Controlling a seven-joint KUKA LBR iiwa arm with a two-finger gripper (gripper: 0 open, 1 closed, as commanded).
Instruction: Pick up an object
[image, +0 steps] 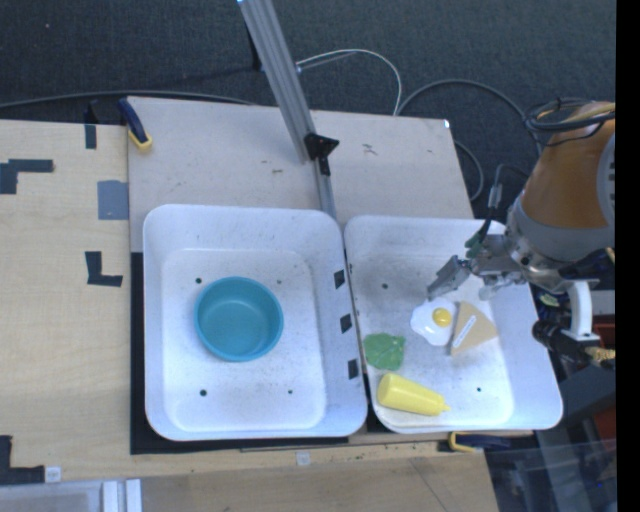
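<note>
In the right bin (400, 250) lie a fried egg toy (434, 322), a tan wedge like a cheese slice (472, 328), a green leafy piece (385, 350) and a yellow corn-like piece (409, 395). My gripper (468, 278) hangs just above the egg and the wedge, fingers spread, one dark finger (443, 279) reaching left, with nothing between them. A blue bowl (238, 317) sits in the left bin (170, 250).
A slanted metal pole (290, 85) crosses the bench behind the bins. Cables run along the back. The grey arm with its orange band (570, 185) fills the right side above the right bin's edge.
</note>
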